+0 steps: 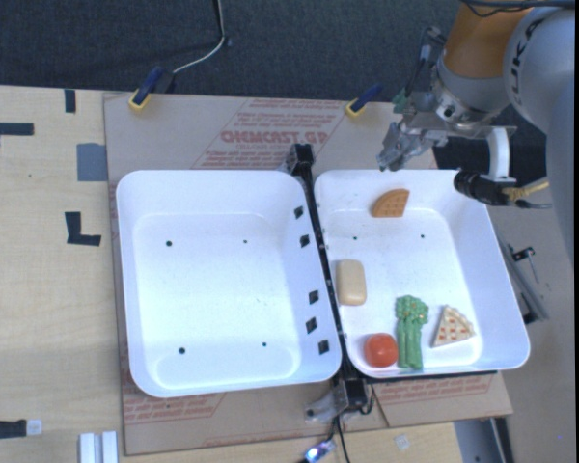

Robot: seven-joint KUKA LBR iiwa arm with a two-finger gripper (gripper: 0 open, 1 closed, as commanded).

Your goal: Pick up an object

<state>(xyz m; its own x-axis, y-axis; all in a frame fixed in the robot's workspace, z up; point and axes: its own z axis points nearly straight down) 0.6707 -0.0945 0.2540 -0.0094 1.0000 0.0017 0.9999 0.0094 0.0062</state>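
Observation:
The right bin [482, 249] holds several toy foods. An orange waffle piece [390, 204] lies near its far edge. A cream bar [351, 283] rests by the left wall. Toward the front sit a red tomato [381, 350], a green broccoli stalk [409, 330] and a pizza slice [452, 327]. My gripper [398, 154] hangs above the bin's far rim, just beyond the waffle piece, with nothing seen between its fingers.
The left bin [212, 278] lies beside the right one, with a black clip strip [312, 258] along the shared wall. Both stand on a cardboard sheet [261, 138] clamped at the back. The arm [507, 37] fills the upper right corner.

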